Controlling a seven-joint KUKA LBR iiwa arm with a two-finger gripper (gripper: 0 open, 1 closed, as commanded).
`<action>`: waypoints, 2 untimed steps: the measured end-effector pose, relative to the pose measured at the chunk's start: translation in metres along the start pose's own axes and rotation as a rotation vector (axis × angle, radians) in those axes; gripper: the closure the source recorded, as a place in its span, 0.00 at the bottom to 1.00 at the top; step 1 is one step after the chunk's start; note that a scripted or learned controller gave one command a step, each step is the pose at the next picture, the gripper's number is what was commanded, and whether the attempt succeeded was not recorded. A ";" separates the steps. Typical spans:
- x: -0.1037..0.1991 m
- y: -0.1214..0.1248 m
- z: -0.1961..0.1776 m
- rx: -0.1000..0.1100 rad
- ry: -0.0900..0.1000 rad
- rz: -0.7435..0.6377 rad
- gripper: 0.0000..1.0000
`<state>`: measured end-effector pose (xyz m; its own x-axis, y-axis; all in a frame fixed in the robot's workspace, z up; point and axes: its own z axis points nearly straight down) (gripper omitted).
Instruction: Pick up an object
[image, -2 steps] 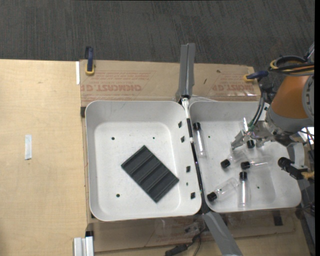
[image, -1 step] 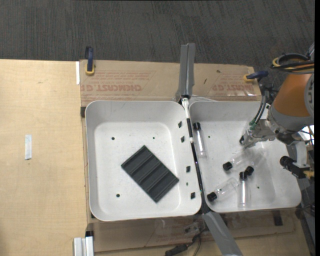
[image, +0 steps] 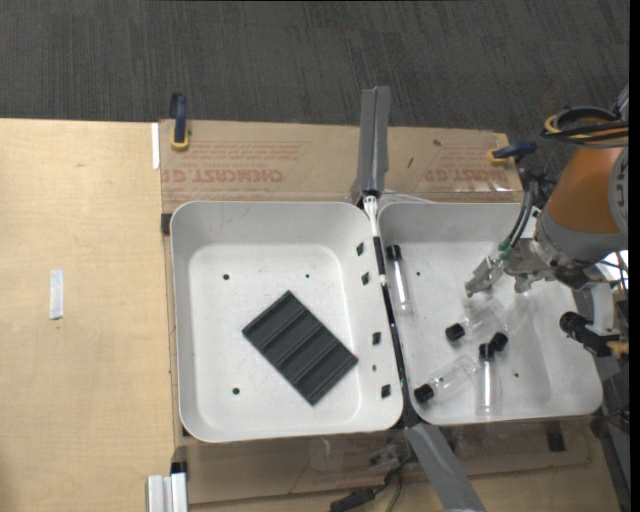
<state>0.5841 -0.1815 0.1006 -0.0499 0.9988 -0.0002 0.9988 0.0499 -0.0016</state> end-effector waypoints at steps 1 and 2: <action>-0.002 0.000 -0.009 0.000 -0.001 0.003 1.00; -0.001 0.000 -0.009 0.000 -0.001 0.003 0.00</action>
<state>0.5838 -0.1829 0.1097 -0.0467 0.9989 -0.0009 0.9989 0.0467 -0.0015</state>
